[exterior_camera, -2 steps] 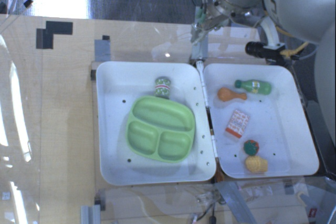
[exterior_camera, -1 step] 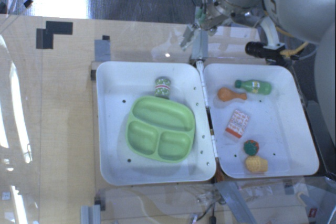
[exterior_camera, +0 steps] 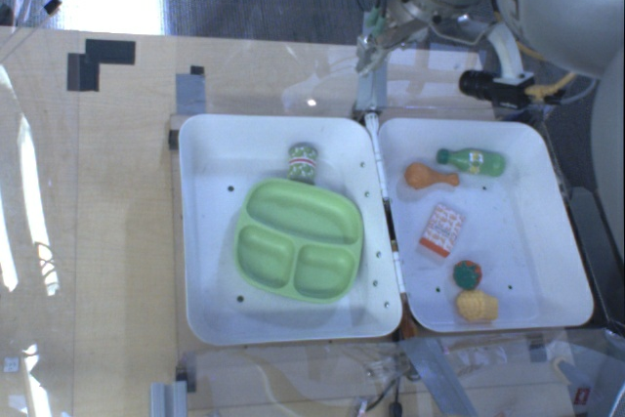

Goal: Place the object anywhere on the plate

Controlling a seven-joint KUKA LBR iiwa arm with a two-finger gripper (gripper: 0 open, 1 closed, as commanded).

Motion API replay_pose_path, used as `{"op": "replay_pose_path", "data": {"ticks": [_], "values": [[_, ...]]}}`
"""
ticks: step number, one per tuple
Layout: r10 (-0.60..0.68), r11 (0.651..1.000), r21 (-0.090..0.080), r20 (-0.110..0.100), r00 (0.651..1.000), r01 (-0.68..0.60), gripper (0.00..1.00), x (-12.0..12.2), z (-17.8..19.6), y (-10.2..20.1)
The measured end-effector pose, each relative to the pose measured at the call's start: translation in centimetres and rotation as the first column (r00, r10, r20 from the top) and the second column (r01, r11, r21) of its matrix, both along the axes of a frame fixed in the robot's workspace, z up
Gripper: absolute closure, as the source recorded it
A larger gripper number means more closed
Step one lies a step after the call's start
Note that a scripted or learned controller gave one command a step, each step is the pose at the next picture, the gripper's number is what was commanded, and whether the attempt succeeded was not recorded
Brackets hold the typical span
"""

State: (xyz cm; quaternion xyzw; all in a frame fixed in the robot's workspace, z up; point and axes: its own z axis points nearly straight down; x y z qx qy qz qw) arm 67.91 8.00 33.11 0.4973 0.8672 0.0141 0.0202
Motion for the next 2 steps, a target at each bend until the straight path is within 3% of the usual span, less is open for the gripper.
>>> {"op": "replay_pose_path", "data": {"ticks": [1,2], "values": [[0.001,1.000,0.000,0.000,1.000,-0.001,0.00,0.0,0.0,0.0],[0.004,1.000,0.001,0.009,1.000,-0.004,1.00,0.2,1.2,0.1]]}}
